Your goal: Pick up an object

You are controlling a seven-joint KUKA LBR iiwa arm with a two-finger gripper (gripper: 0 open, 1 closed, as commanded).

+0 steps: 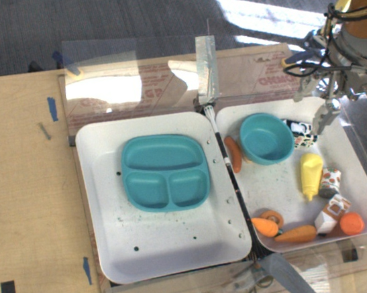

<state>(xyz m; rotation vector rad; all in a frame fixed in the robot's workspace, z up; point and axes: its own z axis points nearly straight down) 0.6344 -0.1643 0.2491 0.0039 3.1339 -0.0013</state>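
The right bin [363, 171] holds a teal bowl [265, 137], a black-and-white toy [301, 133] beside it, and a yellow bottle [311, 173]. A brown sausage [233, 154] lies along the bin's left wall. Near the front lie a carrot [296, 233], an orange ring piece [269, 222], an orange ball [351, 223] and two small patterned pieces [332, 195]. My gripper [330, 107] hangs over the far right corner of this bin, just right of the black-and-white toy and above the yellow bottle. I see nothing held in it.
The left bin [104, 208] carries a teal divided plate [165, 171]. A clear upright divider [207, 71] stands behind the seam between the bins. Brown board [21, 199] lies to the left of the bins.
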